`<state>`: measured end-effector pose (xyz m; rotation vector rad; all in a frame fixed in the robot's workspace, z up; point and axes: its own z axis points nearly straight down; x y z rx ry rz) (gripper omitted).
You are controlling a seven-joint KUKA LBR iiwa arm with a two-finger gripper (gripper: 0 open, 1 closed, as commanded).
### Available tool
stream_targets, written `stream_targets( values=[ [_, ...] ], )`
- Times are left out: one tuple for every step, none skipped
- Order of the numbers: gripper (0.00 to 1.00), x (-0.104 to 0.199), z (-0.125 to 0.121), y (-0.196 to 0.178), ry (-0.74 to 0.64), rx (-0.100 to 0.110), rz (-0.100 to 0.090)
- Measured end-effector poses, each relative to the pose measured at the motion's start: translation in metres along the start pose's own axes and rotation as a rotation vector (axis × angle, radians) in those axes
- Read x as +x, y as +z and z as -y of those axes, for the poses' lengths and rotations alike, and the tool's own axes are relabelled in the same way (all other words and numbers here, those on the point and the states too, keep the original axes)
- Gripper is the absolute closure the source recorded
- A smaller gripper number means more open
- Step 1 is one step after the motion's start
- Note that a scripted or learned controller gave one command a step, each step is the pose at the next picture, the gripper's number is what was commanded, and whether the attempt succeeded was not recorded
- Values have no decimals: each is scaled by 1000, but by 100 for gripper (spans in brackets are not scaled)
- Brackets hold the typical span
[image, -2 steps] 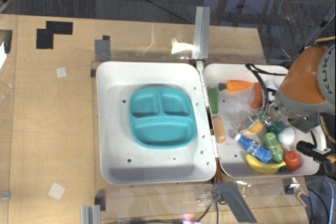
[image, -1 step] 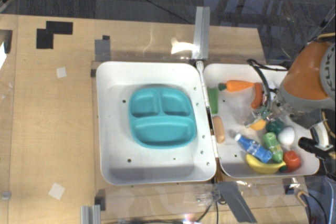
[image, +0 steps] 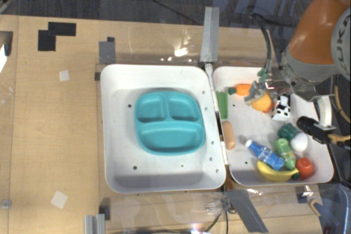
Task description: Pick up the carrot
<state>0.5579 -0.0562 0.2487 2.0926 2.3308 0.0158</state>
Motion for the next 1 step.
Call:
stream_targets(
  values=[
    [100, 58, -15, -3, 130, 8, 0]
  ],
)
